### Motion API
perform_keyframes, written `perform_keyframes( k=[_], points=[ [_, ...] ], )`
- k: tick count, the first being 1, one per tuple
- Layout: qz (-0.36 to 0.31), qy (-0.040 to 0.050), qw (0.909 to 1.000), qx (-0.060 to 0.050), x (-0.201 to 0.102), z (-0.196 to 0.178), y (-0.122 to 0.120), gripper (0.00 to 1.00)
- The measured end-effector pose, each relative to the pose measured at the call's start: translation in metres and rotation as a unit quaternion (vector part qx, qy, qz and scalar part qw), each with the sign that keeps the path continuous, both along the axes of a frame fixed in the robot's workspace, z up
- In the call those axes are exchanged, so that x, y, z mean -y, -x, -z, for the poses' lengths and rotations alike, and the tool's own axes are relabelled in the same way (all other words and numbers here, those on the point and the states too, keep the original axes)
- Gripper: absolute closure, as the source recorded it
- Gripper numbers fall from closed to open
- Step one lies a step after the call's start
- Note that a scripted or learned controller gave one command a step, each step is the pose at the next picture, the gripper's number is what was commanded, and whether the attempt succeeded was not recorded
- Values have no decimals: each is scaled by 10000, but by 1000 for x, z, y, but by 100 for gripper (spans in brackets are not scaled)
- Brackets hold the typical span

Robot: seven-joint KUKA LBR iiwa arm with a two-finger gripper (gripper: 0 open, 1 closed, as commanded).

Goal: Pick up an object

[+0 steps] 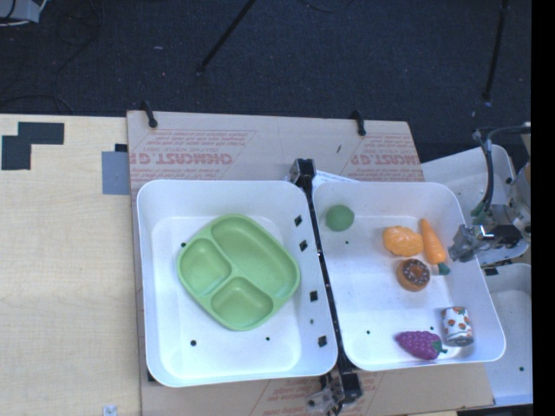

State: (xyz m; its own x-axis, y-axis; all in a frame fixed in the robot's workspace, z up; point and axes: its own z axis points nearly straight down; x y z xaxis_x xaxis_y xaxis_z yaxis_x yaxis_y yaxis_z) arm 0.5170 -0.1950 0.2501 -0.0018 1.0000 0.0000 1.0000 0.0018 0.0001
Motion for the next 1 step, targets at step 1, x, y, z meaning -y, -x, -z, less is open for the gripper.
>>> perform_keyframes(
  k=[1],
  points=[
    [-10,-13,10000,-19,-50,14,-5,100]
  ],
)
